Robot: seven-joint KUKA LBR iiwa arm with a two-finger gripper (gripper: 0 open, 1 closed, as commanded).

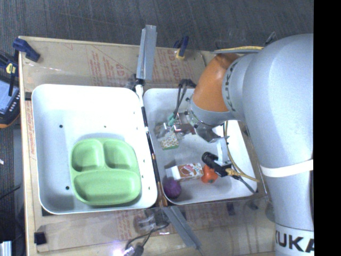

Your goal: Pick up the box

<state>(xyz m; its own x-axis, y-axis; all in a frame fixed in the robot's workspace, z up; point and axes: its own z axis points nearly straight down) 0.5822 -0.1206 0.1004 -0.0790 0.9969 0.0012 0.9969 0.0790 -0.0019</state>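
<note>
Box (pixel 187 170) lies flat in the right bin (pixel 200 197), near the front wall: a white carton with a red-orange print, long axis roughly across the bin. Gripper (pixel 169 126) is low in the same bin but further back, over a small speckled item (pixel 169 141), not the box. Can't tell from this angle whether it's released or clenched, and nothing visibly sits in its grasp, so I treat it as empty. My read: the step in hand is the approach, and the box is not yet acquired. To do it well, lift clear of the speckled item first, then translate toward the front wall and centre over the carton. Rotate the wrist so the jaws close across the short side, not along the length. Neighbours are tight: a purple object (pixel 171 186) is just beside the box's left end and an orange object (pixel 209 176) is touching or nearly touching its right end, so coming in along the long axis risks clipping either one. Descend straight down, mid-length, and close on the two free long edges. Main risks are a box this flat leaving little to grip and the front wall crowding the near jaw. Left bin (pixel 53 116) with the green tray (pixel 105 172) is irrelevant here.
</note>
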